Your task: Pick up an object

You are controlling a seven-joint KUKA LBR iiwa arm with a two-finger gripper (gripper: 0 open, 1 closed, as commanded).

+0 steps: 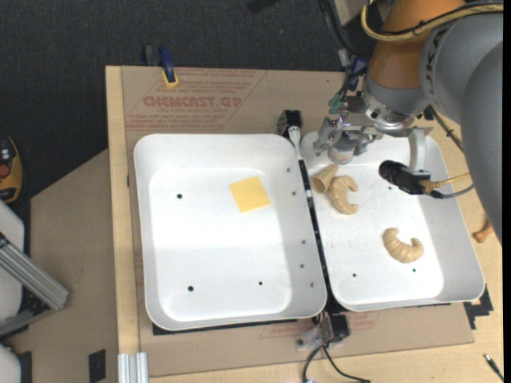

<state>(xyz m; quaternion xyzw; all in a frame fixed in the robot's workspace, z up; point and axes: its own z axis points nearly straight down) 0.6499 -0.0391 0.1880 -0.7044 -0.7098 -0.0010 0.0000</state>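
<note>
Red print on the brown board, upper centre, reads CHEMCAST GP. The gripper hangs right of centre, its opening impossible to judge, just above a curved tan croissant in the right bin. A flat yellow square lies in the left bin.

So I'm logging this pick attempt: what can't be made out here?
All in the camera view:
- Whether the end effector touches the upper croissant or hovers above it cannot be told from this slant.
- The right bin has its far right corner hidden behind the arm.
- The board lettering has a lower line too small to read.
- The orange and black object is cut off by the left edge.
</note>
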